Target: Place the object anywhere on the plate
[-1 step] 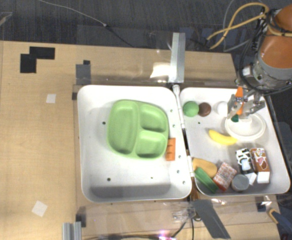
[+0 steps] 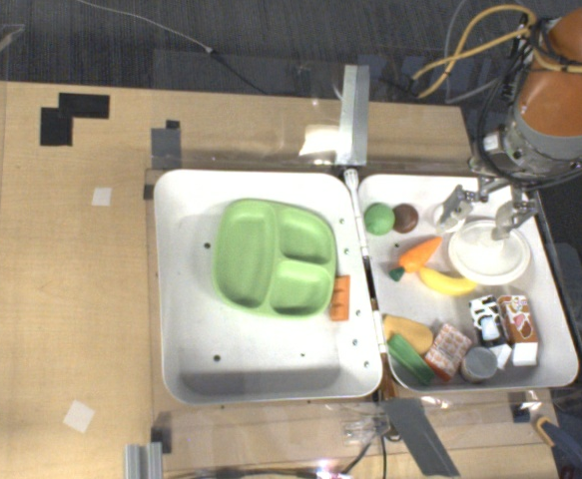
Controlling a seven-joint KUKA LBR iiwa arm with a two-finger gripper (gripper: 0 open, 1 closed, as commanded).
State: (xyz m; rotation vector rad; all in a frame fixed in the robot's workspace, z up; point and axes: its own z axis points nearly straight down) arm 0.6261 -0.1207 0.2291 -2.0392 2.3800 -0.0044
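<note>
A green plate (image 2: 274,255) with three compartments lies in the left bin (image 2: 186,297). A small orange block (image 2: 340,297) rests against the plate's right edge. My gripper (image 2: 485,207) hangs over the upper part of the right bin (image 2: 560,352), just above a white round lid or dish (image 2: 487,251). Its two fingers (image 2: 453,206) stand spread apart with nothing between them. Close by in the right bin are a green ball (image 2: 378,218), a dark brown ball (image 2: 405,218), an orange carrot (image 2: 418,253) and a yellow banana (image 2: 447,283).
The lower half of the right bin holds a yellow wedge (image 2: 407,331), a green piece (image 2: 408,356), a patterned block (image 2: 450,348), a grey can (image 2: 479,364) and small cartons (image 2: 516,318). A metal divider post (image 2: 353,118) stands between the bins. Yellow cables (image 2: 470,38) loop above the arm.
</note>
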